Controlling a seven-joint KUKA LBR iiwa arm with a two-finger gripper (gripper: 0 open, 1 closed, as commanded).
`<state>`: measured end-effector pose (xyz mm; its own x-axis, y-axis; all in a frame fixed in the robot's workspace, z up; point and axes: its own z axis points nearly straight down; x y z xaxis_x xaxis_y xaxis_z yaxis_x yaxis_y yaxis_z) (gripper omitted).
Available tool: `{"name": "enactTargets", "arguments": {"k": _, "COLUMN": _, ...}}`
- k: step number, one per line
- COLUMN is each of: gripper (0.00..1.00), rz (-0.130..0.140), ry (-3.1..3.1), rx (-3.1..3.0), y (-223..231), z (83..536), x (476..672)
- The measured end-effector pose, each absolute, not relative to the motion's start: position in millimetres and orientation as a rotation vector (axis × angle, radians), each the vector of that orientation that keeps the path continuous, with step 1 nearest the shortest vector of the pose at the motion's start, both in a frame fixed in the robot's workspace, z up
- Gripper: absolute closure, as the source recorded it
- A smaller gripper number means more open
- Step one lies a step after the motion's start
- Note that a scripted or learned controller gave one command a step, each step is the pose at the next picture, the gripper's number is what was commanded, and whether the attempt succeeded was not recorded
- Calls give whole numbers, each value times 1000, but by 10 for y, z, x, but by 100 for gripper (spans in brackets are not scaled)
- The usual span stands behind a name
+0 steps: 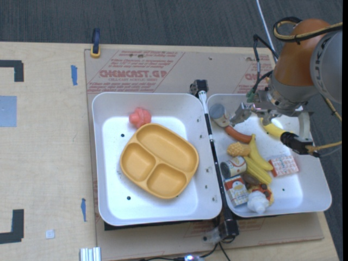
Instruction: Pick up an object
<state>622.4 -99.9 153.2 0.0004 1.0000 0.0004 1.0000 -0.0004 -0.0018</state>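
My pincer (pixel 243 111) hangs low in the right bin (pixel 314 192), its metal fingers apart, clamped on nothing, just above the smooth orange-red sausage (pixel 239 133). Below the sausage lie a knobbly corn piece (pixel 238 149), glossy curved bananas (pixel 258 162) and small printed cartons (pixel 236 191). Left of the sausage, the other bin (pixel 106 145) holds a moulded yellow three-part plate (pixel 158 160) and a lumpy pink toy (pixel 140 116).

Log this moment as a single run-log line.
arm: over right bin | end effector: above hot dog, nothing seen held | left bin: yellow divided plate, pink object
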Motion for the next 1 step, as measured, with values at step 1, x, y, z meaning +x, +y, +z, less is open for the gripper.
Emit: {"name": "enactTargets", "arguments": {"k": 1, "gripper": 0, "rz": -2, "ry": -2222, "rx": -2222, "y": -1004, "z": 859, "x": 5971}}
